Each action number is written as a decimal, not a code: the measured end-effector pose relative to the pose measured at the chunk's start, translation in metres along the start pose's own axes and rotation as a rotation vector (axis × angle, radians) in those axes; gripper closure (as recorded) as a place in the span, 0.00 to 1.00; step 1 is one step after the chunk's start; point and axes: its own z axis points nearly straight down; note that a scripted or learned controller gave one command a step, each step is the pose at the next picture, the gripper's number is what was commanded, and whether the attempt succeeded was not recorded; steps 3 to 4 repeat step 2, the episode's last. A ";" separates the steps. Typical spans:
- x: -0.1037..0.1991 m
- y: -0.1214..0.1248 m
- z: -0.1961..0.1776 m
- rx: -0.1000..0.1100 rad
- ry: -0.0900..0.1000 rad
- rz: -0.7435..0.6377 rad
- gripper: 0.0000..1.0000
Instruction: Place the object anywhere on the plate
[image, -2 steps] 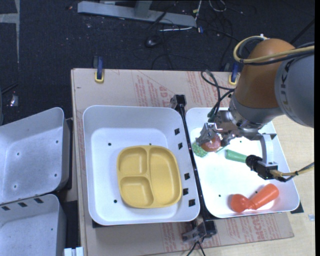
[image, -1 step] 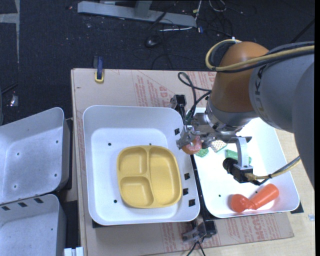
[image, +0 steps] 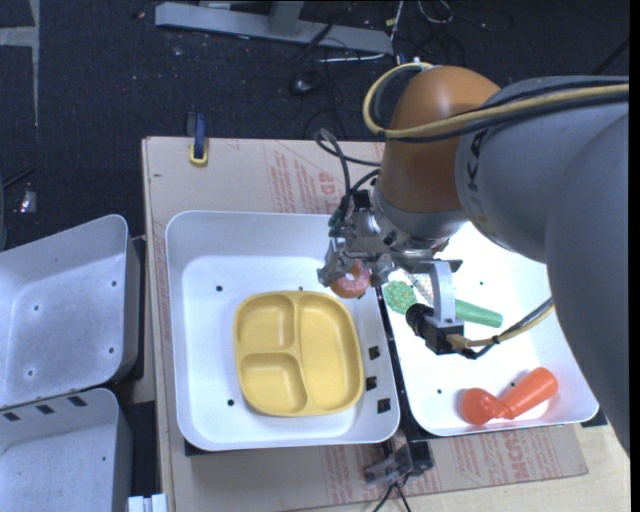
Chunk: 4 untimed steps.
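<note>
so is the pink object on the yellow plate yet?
No. The pink object sits at the gripper, beyond the yellow plate's upper right rim.

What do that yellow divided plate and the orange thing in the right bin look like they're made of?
The yellow plate looks like moulded plastic: one even colour, a soft sheen, rounded compartment ridges. The orange object also seems plastic, smooth and glossy with a bright highlight, though rubber can't be ruled out.

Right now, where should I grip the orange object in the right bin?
Grip the orange object across its narrower, paler neck, coming straight down from above. It lies flat and slanted, apart from the bin wall, with its rounded darker end toward the plate.
</note>
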 end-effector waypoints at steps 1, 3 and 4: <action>0.061 0.001 0.006 0.001 0.000 -0.001 1.00; 0.057 0.001 0.006 0.003 -0.001 0.005 0.00; 0.057 0.001 0.006 0.003 -0.001 0.005 0.00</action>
